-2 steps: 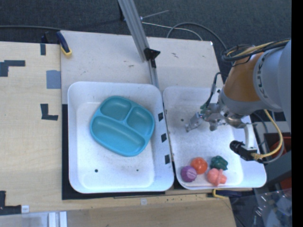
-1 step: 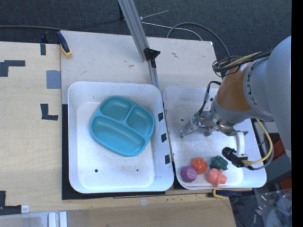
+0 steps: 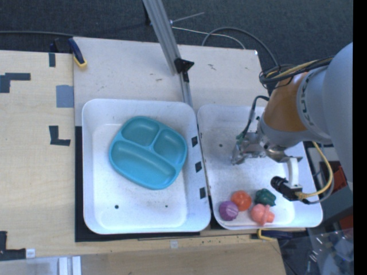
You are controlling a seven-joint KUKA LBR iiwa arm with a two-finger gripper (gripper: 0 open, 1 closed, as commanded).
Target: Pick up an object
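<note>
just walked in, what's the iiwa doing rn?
Pick attempt, nothing grabbed yet. The gripper hangs over the bare middle of the right bin, apart from the small toy foods clustered at that bin's near edge: a purple piece, an orange one, a dark green one and a pink one. The left bin holds a blue divided plate, untouched.

Grey arm [image 3: 321,96] reaching from right, pincer [image 3: 239,156] pointing down
</note>
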